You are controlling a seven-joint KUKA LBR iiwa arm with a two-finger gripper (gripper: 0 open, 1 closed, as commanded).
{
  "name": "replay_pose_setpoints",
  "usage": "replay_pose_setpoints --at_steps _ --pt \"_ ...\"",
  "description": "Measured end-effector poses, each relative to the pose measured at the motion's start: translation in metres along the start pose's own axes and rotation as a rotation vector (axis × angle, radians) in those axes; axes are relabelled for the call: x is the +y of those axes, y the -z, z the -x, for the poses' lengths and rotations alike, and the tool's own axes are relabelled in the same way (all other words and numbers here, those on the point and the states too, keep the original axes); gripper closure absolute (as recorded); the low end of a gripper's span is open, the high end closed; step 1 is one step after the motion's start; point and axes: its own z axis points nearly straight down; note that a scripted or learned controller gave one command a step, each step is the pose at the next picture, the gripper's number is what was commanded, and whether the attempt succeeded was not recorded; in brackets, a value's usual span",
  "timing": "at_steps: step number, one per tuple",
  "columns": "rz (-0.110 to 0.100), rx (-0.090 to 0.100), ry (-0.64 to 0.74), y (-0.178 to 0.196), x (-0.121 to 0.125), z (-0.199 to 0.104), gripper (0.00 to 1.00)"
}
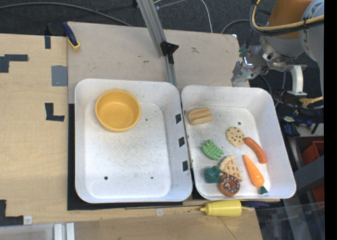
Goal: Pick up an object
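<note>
The gripper [241, 73] hangs just past the far rim of the right bin [266, 97], outside it, and from here I can't tell how it is set. All the pickable toys lie nearer the camera, down inside that bin. The bread roll [199, 116] is the closest of them, its long axis running across the bin, left and forward of the tool. The cookie [235, 136], sausage [255, 149] and carrot [254, 172] sit further on. 1 yellow bowl [118, 109] rests in the left bin [84, 144].
</note>
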Motion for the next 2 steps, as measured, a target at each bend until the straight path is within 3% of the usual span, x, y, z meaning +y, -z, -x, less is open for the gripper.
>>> replay_pose_setpoints --at_steps 1,2 --pt "-0.001 0.000 0.000 0.051 0.001 0.000 1.00" --pt "-0.007 0.002 0.003 0.042 0.006 -0.045 1.00"
